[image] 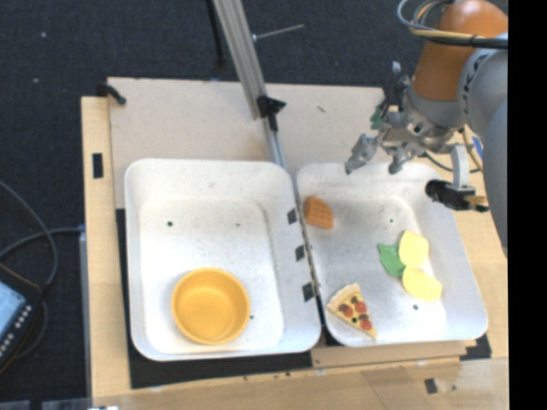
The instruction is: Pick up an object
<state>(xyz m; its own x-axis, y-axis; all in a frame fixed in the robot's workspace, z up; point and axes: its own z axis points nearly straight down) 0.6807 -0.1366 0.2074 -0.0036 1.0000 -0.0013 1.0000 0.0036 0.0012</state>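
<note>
The grey arm's two-finger end effector (377, 162) hangs over the far edge of the right-hand shallow white bin (453, 314), fingers spread and gripping nothing. In that bin lie a small orange-brown bread-like piece (319, 213) near the left wall, a toy pizza slice (352, 308) at the near edge, and two pale yellow rounded pieces (417, 266) beside a green leaf-shaped piece (391, 258). A round yellow-orange plastic bowl (210, 305) sits in the left-hand white bin (171, 186) on the wooden tabletop (188, 114).

Glossy yellow plastic bowl (210, 305), matt speckled white bins (214, 178), pale wooden bench (188, 109)
</note>
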